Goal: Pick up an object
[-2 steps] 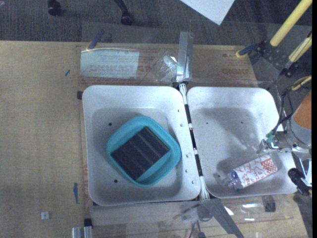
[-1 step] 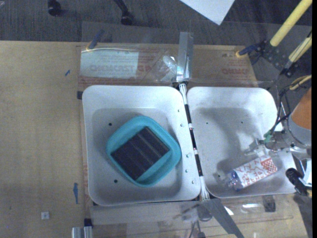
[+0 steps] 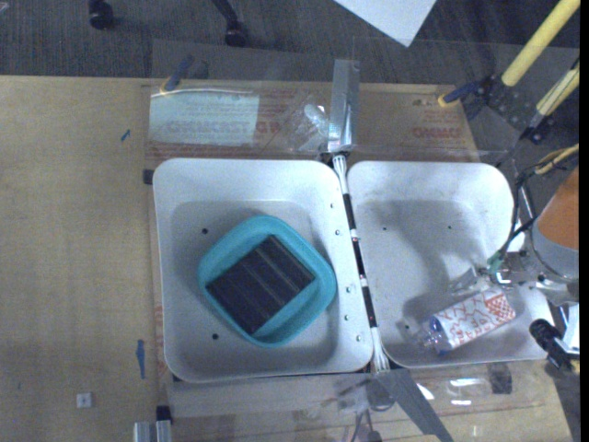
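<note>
A small clear bottle with a red-and-white label [image 3: 467, 319] lies on its side in the near right corner of the right bin [image 3: 414, 201], its neck pointing left. A teal square dish with a dark ridged block in it [image 3: 267, 280] sits in the middle of the left bin [image 3: 184, 201]. My gripper [image 3: 492, 273] reaches in from the right edge and hangs low just above and behind the bottle's right end. The grey arm with its orange band [image 3: 561, 221] rises behind it. I see nothing held in the gripper.
A metal divider strip [image 3: 359, 274] runs between the two bins. Taped plastic sheeting [image 3: 207, 118] lies on the bench behind the left bin. Yellow-handled tools [image 3: 543, 35] stand at the far right, and cables hang by the wrist.
</note>
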Robot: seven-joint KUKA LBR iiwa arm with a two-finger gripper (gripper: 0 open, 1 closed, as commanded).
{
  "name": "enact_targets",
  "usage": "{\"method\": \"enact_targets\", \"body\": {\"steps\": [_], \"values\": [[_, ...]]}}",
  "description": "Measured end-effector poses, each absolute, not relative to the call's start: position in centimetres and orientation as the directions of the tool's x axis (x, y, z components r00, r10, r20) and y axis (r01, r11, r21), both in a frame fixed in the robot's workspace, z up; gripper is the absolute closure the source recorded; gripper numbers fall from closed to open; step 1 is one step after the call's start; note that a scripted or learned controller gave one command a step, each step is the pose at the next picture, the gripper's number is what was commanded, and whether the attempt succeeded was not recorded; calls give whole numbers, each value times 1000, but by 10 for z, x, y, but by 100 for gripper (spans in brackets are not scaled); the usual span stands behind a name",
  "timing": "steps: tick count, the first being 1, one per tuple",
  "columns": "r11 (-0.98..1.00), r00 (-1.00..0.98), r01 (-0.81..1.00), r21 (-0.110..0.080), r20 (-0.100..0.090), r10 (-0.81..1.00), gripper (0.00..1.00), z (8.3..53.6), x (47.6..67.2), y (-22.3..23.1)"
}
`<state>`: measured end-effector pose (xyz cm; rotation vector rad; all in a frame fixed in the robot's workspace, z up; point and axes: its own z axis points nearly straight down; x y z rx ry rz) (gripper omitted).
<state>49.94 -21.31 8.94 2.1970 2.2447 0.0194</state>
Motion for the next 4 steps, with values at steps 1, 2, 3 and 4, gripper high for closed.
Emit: {"method": "enact_targets", "body": {"steps": [1, 2, 3, 4], "values": [[19, -19, 1000, 11, 1, 1000, 100, 99, 499, -216], [22, -22, 1000, 9, 7, 1000, 0, 98, 499, -213], [-66, 66, 998, 5, 14, 998, 0, 89, 567, -211], [-122, 122, 993, 1, -1, 993, 0, 129, 573, -173]]}}
